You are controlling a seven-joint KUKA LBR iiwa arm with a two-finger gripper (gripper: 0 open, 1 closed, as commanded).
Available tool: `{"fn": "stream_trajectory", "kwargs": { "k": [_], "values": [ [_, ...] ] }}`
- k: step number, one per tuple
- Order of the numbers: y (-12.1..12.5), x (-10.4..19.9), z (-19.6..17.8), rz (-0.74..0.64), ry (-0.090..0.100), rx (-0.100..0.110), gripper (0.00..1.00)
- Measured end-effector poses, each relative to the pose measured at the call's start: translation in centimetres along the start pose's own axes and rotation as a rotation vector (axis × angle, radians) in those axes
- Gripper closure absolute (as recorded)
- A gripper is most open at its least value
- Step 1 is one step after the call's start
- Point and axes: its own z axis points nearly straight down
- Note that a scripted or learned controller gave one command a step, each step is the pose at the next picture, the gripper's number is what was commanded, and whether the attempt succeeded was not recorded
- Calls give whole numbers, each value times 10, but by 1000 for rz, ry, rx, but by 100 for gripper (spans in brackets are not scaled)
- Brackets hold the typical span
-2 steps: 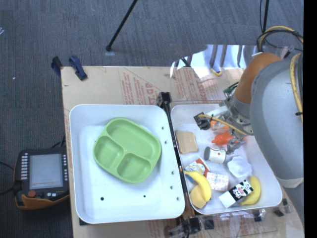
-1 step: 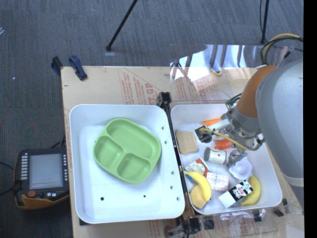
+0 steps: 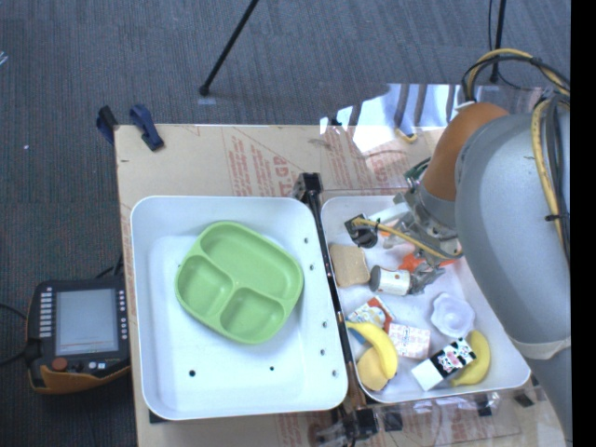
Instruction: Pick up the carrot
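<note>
My gripper (image 3: 421, 270) hangs low over the middle of the right bin (image 3: 503, 343), coming down from the grey arm with its orange band at the right. A small orange piece, which looks like the carrot (image 3: 407, 263), shows right at the gripper's left side. Most of it is hidden by the gripper, and I cannot tell whether it is held or just lying beside the gripper. A white cylinder (image 3: 389, 280) lies just left of it.
The right bin also holds a tan bread slice (image 3: 349, 264), two bananas (image 3: 374, 350) (image 3: 480, 358), a white cup (image 3: 453, 315), a pink wafer pack (image 3: 408, 339) and a black-and-white box (image 3: 453, 359). A green divided plate (image 3: 239, 282) lies in the left bin (image 3: 154, 343).
</note>
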Motion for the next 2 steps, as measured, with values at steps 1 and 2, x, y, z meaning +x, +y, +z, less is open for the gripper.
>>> {"fn": "stream_trajectory", "kwargs": {
  "k": [1,2],
  "values": [
    [0,-1,0,0,-2,0,0],
    [1,-2,-9,0,-6,3,100]
  ]
}}
